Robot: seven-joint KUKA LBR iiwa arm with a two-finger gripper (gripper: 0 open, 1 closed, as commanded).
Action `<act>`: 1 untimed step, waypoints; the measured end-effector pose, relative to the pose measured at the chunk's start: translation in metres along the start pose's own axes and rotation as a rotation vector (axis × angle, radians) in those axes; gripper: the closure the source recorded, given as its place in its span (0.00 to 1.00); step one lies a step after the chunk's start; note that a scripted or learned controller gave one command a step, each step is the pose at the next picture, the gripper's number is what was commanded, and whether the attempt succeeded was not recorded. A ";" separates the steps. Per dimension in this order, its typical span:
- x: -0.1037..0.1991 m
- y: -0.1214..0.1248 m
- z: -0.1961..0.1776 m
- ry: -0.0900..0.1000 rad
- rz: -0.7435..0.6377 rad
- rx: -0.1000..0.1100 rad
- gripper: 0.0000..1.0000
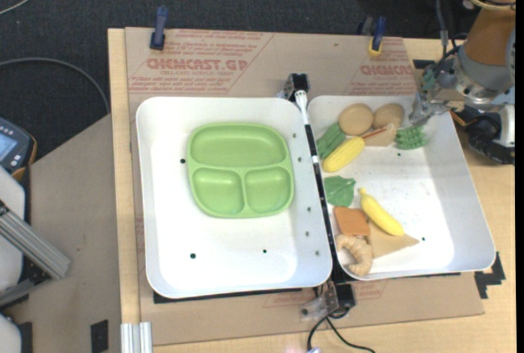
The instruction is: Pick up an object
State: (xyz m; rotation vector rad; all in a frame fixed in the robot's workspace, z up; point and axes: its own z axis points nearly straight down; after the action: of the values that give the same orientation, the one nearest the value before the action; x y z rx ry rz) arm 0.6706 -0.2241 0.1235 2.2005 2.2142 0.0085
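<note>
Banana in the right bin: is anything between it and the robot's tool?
Nothing visible blocks it. The tool is near the bin's far right corner, by the green broccoli-like piece. Bare white bin floor lies between there and the banana, which rests partly on the orange block and the tan wedge.

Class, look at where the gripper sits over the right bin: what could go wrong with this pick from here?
1. The gripper is near the bin's far rim; it might strike the wall.
2. The green broccoli piece beneath it lies against the tan rounds, so fingers may nudge neighbours or close on nothing.
</note>
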 end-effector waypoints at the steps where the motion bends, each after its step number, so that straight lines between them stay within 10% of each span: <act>1: 0.000 0.001 -0.011 -0.003 -0.001 -0.004 1.00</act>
State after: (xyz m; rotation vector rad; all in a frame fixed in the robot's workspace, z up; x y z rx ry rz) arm 0.6715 -0.2242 0.1342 2.1960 2.2118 0.0096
